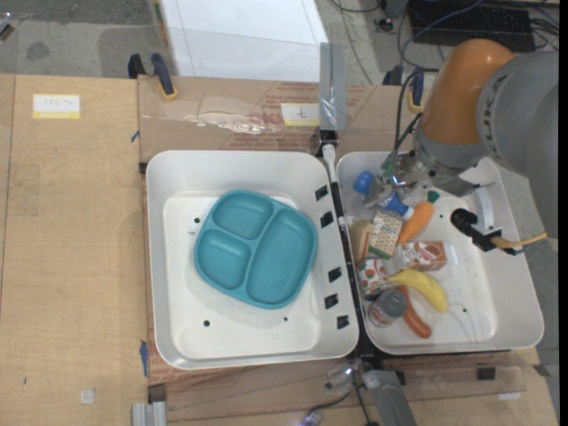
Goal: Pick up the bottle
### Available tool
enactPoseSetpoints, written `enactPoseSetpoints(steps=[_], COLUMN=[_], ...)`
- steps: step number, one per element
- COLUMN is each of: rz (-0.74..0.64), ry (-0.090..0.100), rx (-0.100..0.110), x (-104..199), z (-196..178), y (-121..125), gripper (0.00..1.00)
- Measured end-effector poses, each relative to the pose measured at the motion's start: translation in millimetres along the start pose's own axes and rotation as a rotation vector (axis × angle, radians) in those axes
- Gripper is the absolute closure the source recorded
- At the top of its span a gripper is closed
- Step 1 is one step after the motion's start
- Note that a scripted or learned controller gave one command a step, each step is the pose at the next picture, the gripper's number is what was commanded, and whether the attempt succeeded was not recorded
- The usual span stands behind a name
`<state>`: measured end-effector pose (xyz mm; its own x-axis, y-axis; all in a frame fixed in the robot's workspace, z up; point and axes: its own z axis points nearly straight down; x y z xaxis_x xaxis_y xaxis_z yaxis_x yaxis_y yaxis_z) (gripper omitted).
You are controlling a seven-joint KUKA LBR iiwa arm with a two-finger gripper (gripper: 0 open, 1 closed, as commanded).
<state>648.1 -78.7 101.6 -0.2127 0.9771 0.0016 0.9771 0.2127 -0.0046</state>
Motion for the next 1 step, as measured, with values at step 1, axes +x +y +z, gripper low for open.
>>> enactPoseSetpoints(steps=[1], rz=[0.232], ry=[-0.002], rx=[-0.008], x=[65.9], z=[-156.9], y=[12.7], gripper=[1.00])
